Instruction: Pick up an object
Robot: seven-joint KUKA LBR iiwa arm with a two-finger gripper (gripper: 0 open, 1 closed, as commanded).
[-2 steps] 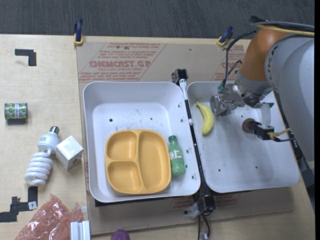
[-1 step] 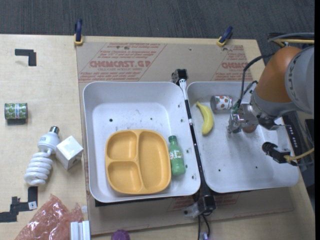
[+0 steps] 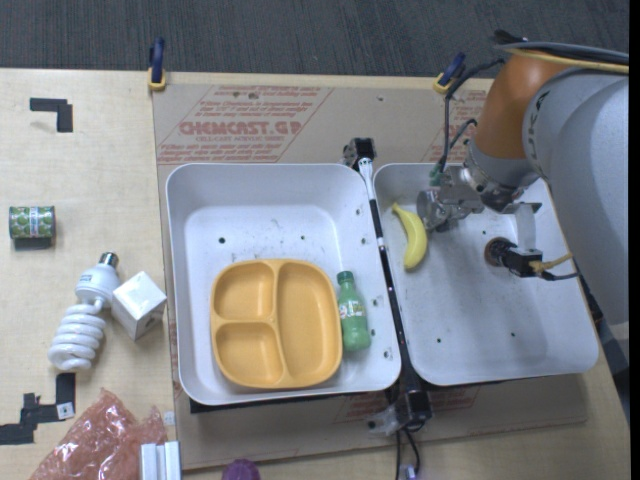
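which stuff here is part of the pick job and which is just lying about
In the job:
gripper
banana, right bin
green bottle, left bin
yellow divided plate, left bin

Lying about, on the bench:
spiral light bulb
white cube
green can
red mesh bag

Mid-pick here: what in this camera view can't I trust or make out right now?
- Gripper state: too small and dark against the wrist, beside the banana.
- Right bin far corner: hidden by the arm.
- Green bottle label: too small to read.
- Purple object: cut off by the bottom edge.
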